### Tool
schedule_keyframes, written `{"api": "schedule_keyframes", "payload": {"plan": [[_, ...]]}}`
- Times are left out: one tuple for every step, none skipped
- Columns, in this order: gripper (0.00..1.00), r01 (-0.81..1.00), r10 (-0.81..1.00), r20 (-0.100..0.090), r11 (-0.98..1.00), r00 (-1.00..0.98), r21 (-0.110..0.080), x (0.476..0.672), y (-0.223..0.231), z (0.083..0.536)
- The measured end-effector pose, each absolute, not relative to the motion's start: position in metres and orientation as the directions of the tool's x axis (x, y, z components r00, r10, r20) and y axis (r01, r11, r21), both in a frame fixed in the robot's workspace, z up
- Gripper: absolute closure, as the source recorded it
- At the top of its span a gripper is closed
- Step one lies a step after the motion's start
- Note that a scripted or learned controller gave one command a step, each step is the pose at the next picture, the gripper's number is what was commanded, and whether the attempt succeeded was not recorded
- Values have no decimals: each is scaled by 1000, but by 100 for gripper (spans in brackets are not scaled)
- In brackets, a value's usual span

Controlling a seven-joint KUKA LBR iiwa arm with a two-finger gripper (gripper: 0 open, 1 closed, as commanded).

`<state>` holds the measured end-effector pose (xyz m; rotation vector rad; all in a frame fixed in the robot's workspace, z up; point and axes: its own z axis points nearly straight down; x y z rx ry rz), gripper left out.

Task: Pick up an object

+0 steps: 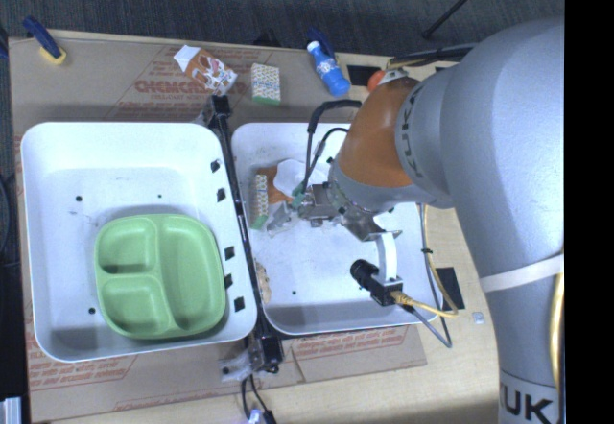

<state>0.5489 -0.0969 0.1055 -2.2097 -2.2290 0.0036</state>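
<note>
— Packet [260, 197] first: where does it lie?

— In the right bin [317, 269], at its upper left, close to the wall shared with the other bin. It is narrow and striped and lies lengthwise along that wall.

— Now sweep from the left.

— A blue clamp [43, 38] with a yellow tip sits at the far left corner of the cardboard sheet [134, 96] under the bins. The left bin [58, 163] holds a green plate [160, 275] with three compartments, lying flat in its near half. Beyond that bin, on the cardboard, lie a crumpled wrapper [204, 70] and, just to its right, a small box [266, 82]. Further right along the same edge lies a blue clamp handle [329, 67].

— And inside the right bin?

— Beside the packet, a little further back, lies an orange-brown scrap [286, 175]. Below both there is a pale, see-through bit [276, 219] that I cannot identify.

— The gripper?

— The gripper [307, 206] is low in the bin, just right of the packet and near the scrap. Whether it is spread wide or narrow, I cannot tell; its tip is blurred into the clutter. I see nothing clearly gripped.

— The arm?

— The arm [499, 163] is grey, with the orange band [369, 144] above the wrist, and covers the bin's right side. A yellow cable [427, 309] trails by the bin's near right corner.
</note>
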Motion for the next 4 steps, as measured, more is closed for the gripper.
{"api": "schedule_keyframes", "payload": {"plan": [[0, 1000, 1000, 0, 6, -6, 0, 609, -144, 156], [0, 1000, 1000, 0, 7, -7, 0, 655, -147, 167], [0, 1000, 1000, 1, 5, -5, -5, 591, -173, 91], [0, 1000, 1000, -1, 7, -7, 1, 656, -211, 158]]}}
